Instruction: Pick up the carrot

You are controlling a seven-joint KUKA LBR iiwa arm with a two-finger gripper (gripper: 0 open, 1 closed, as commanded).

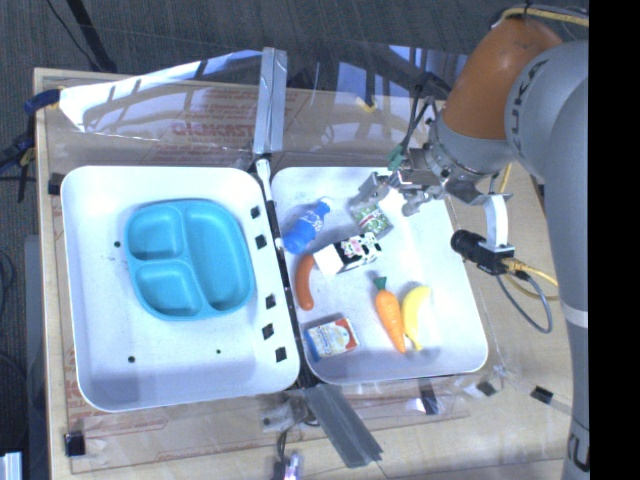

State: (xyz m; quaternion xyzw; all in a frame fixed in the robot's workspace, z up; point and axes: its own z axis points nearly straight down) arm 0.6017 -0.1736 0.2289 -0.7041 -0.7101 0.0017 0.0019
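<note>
The carrot (390, 318) is orange with a green stub at its top. It lies in the front right part of the right bin (455, 353), touching a yellow banana (413, 315) on its right side. My gripper (396, 192) hangs over the back of the same bin, well behind the carrot and just above a green and white packet (370, 218). Its fingers (374, 183) are spread open with nothing between them.
The right bin also holds a blue bottle (306, 225), a black and white carton (350, 253), a reddish sausage (304, 281) and a small flat box (332, 336). A blue divided tray (188, 256) lies in the left bin (100, 368).
</note>
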